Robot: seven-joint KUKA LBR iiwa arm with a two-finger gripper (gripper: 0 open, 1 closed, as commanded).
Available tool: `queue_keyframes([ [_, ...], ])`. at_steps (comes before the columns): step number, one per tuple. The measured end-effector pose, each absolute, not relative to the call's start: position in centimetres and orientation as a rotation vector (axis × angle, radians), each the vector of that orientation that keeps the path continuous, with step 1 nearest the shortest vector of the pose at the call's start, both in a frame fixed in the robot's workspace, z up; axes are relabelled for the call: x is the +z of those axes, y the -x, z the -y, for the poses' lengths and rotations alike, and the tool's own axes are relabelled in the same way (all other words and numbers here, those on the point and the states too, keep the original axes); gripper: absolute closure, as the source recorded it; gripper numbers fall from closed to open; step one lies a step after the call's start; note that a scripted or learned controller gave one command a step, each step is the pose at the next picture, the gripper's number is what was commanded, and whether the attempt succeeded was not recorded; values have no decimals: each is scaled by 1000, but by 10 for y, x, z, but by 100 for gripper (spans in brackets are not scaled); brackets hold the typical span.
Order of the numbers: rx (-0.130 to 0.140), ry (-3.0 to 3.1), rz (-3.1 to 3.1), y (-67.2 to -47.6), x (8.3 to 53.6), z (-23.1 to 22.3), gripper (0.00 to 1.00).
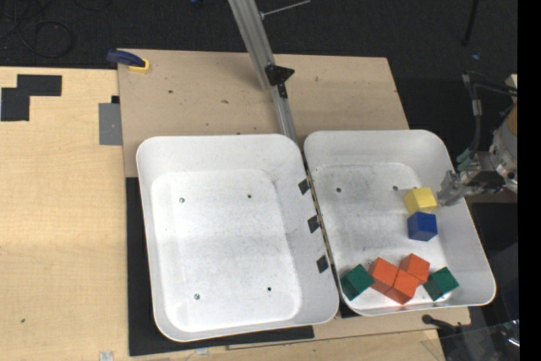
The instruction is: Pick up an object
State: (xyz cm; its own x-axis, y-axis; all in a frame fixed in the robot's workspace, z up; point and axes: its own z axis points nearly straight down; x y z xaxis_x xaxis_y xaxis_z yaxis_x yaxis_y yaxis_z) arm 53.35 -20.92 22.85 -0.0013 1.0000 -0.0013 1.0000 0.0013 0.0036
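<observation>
two white bins sit side by side on the wooden bench, and all the action is over on the right one. the left bin (224, 232) shows just its speckled floor. the right bin (372, 156) carries the lot: a yellow block (420, 199) up near its right wall, a blue block (423, 226) just below it and close enough that they look to be touching, though that is hard to call from here.

down at the near edge there's a cluster: a dark green block (357, 280) on the left, two orange blocks (400, 277) packed together in the middle, and a second green block (440, 283) on the right, all pressed up against one another.

now the gripper (453, 186), coming in from the right, sits at the right bin's right rim, just beside the yellow block. its tip is small and blurred against the bin wall, so whether it is spread or closed, can't tell, and nothing is visibly held between its fingers. the yellow block rests on the bin floor.

behind the bins, a slanted aluminium rail (252, 30) rises from the bench, with a blue and yellow clamp (128, 59) at the far left corner.
</observation>
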Motion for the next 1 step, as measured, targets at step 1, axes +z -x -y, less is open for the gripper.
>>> queue_keyframes([
  [1,3,-2217,-2230,-541,237,150,100],
])
